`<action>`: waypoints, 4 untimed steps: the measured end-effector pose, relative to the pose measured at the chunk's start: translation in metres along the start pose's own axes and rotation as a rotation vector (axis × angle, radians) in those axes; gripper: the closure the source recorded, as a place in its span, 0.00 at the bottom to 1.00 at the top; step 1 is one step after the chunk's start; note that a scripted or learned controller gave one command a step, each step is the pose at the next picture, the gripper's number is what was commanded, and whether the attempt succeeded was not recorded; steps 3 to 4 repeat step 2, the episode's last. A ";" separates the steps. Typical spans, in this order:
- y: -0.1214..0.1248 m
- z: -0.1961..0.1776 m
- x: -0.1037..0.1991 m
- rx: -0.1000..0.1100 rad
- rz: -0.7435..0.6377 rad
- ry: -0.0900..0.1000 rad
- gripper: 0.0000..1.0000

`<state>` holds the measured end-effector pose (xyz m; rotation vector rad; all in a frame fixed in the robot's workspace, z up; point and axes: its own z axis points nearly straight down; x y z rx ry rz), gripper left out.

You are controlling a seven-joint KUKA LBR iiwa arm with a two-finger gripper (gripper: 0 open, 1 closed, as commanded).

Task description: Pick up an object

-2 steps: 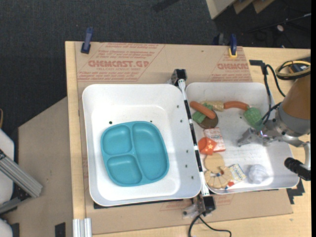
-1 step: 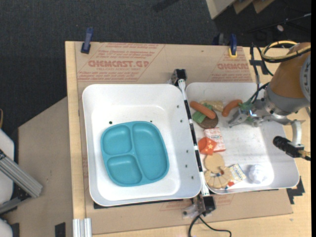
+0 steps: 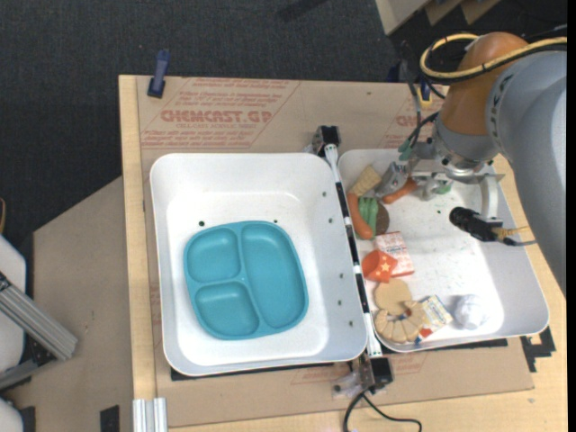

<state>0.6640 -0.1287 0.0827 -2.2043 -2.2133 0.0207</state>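
My gripper (image 3: pixel 399 180) hangs low over the far left part of the right bin (image 3: pixel 526 282). A small orange-red piece (image 3: pixel 407 190) shows right under it, and whether it is gripped is hidden. Just left of the gripper lie a tan wedge (image 3: pixel 364 183), an orange carrot-like piece (image 3: pixel 364 215) and a brown piece (image 3: pixel 382 217). Nearer the front are a red and white box (image 3: pixel 394 243), a red-orange piece with a star (image 3: pixel 379 265), a tan disc (image 3: pixel 392 294), a round wooden toy (image 3: pixel 401 325), a small packet (image 3: pixel 436 311) and a grey crumpled lump (image 3: pixel 467 310).
The left bin (image 3: pixel 171 187) holds a teal divided plate (image 3: pixel 245 279). A black-edged divider (image 3: pixel 346 232) runs between the two bins. The arm (image 3: pixel 504 88) comes in from the upper right. A blue clip (image 3: pixel 159 72) sits on the bench's far left corner.
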 end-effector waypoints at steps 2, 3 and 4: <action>0.003 -0.013 0.029 -0.022 0.002 -0.004 1.00; 0.003 -0.013 0.029 -0.022 0.002 -0.004 1.00; 0.003 -0.013 0.029 -0.022 0.002 -0.004 1.00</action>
